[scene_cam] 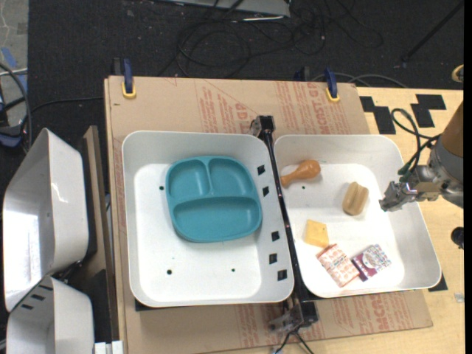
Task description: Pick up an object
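Hovering at the right bin's edge, nothing grabbed yet.

The grey two-finger gripper [392,198] sits over the right side of the right white shallow bin [413,242], near the tan bread-roll-shaped piece [355,198]; honestly can't tell how it's set from this angle. Also in there: a brown drumstick-shaped toy [301,172], a yellow cheese wedge [317,234], a red-and-white packet [335,263] and a small purple-edged wrapper [372,259]. My worry is it coming down too close to the wall and clipping the roll sideways instead of closing round it. The teal divided plastic plate [214,199] sits in the left white shallow bin [140,220].
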